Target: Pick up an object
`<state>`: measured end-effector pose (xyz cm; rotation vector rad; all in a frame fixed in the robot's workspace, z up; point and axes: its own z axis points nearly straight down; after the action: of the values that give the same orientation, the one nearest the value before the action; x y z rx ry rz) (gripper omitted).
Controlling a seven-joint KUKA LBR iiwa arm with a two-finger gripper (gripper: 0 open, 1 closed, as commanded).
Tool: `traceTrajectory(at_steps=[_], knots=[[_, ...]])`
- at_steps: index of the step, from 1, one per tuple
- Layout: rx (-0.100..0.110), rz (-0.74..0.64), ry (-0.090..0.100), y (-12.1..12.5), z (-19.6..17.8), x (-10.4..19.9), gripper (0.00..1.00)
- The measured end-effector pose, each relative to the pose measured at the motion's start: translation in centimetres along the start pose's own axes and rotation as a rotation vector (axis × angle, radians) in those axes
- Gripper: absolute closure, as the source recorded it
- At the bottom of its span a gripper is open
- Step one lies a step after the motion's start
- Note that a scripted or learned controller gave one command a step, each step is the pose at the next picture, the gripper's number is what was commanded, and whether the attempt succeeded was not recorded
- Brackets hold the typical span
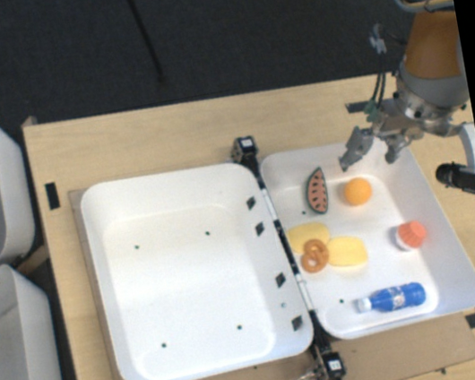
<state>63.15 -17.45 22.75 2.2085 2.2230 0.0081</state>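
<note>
While the gripper (373,148) hangs with jaws spread and nothing between them, no pick has begun; the orange (357,192) lies just below them, untouched.

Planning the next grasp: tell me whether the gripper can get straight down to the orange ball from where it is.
Probably yes. The gripper hangs open just above and right of the orange ball, which lies apart from the watermelon slice, with nothing on top of it.
</note>
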Motion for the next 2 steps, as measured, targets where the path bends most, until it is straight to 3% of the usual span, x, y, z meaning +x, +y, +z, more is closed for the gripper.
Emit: traceTrajectory(at_steps=[1,2], knots=[[0.009,0.000,0.003,3.9,4.0,5.4,0.00],[0.010,0.011,-0.002,5.5,10.9,-3.0,0.00]])
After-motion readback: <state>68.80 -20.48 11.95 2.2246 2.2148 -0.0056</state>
